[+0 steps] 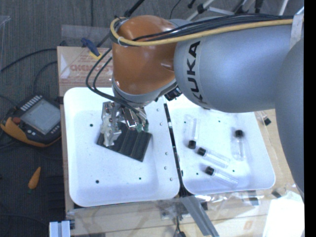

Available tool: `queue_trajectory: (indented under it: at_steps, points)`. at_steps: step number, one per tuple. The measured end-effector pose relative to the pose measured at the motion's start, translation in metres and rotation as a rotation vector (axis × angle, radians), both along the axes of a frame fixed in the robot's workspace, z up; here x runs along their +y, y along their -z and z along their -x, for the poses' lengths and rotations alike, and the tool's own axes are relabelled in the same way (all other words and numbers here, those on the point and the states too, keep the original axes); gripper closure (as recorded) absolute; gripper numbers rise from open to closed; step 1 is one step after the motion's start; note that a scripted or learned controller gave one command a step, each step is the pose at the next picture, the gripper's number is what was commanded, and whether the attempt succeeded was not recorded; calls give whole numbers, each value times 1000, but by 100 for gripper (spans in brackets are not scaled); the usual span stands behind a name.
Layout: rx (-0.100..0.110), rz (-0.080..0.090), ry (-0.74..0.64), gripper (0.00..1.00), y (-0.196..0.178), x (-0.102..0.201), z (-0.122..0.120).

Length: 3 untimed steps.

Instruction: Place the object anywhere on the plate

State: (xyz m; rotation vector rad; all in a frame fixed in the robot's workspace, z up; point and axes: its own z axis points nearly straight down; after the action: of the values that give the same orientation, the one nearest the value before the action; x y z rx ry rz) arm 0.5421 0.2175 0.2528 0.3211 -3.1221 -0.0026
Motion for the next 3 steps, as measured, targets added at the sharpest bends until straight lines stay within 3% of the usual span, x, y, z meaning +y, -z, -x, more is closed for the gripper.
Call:
queue_trajectory:
  at_steps: [1, 2, 3]
  points:
    - [-2, -2, -220, 100, 4, 16, -45]
    - [-4, -6, -798, 100, -67, 17, -29]
    - [-5, -9, -1421, 100, -71, -4, -70]
